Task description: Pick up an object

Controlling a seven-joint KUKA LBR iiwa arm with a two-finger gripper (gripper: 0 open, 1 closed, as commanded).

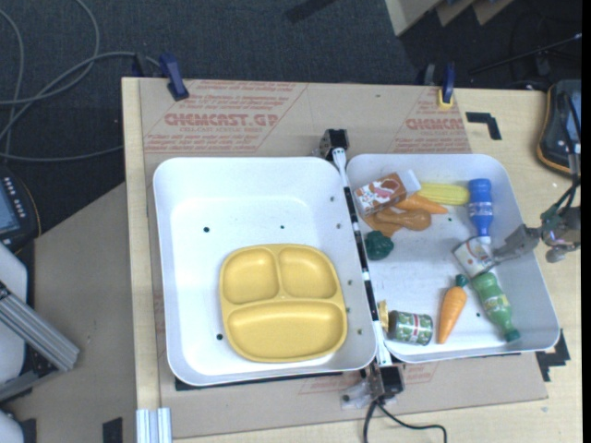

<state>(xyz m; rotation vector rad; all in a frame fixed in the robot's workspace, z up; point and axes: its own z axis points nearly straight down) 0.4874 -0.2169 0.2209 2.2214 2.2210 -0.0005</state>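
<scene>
The right bin (526,192) holds several toy items. A snack packet (380,193), a yellow corn cob (443,193) and an orange piece (402,218) lie at its far side. A blue bottle (479,208) lies beside them. A dark green lump (378,245) sits by the left wall. A carrot (451,310), a green bottle (493,304) and a small can (410,327) lie near the front. My gripper (485,252) reaches in low from the right. Its tip sits between the blue bottle and the green bottle, just above the carrot's top.
In the left bin (185,201) a yellow divided plate (282,303) rests toward the front. A divider rail (355,238) separates the two bins. Brown cardboard (231,118) covers the bench behind them, held by blue clamps (172,75).
</scene>
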